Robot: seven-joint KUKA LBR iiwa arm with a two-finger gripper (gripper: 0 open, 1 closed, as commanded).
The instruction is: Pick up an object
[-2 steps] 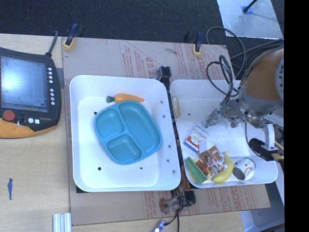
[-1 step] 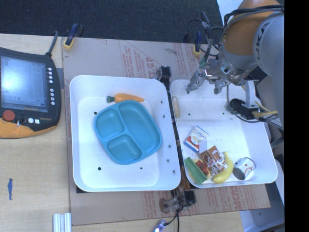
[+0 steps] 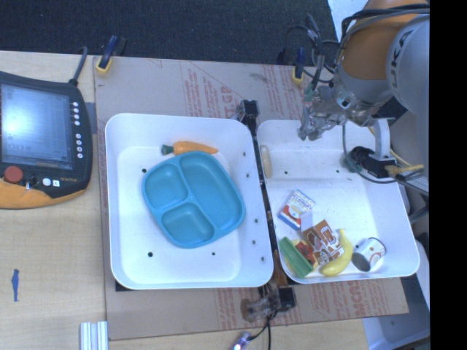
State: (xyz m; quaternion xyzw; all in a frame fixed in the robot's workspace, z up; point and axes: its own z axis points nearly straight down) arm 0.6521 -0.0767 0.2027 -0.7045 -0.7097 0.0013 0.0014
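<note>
Lying heaped at the right bin's [image 3: 408, 217] near corner: banana [image 3: 338, 259], green piece [image 3: 295, 257], snack packets [image 3: 319, 242], small can [image 3: 369, 254]. Resting in the left bin [image 3: 117, 195]: blue divided plate [image 3: 193, 198], carrot [image 3: 193, 148] by its far edge. Hanging over the right bin's far edge: gripper [image 3: 312, 128], nothing visibly held, jaw opening impossible to tell. Best aimed at the outlying can, descending straight, closing only once low.

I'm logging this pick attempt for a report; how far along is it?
Done: the gripper is over the far end of the right bin. In hand: nothing visibly held. Left: the banana, cup and packets lie ungrasped at the near end.
</note>
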